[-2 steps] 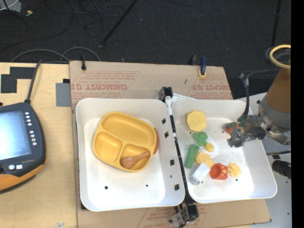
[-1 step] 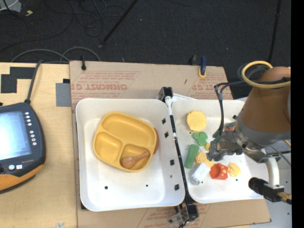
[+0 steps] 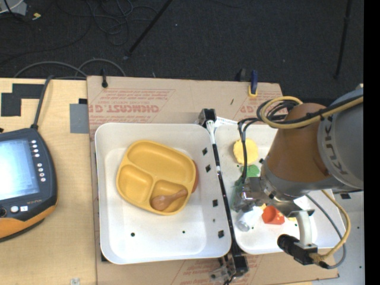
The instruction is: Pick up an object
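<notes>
A dark carpeted floor [image 3: 196,34] filled the upper part of the view, crossed by loose black cables [image 3: 71,16]. Below it lay a bench topped with a flattened cardboard sheet [image 3: 148,103] bearing red print. A wooden surface [image 3: 35,100] adjoined on the left. A handheld control pendant [image 3: 21,180] with a lit screen rested there. Lighting was even.

Yellow round object [image 3: 245,151], green object [image 3: 252,171], red-orange object [image 3: 272,215] lying in right bin [image 3: 332,230], partly hidden by arm.
</notes>
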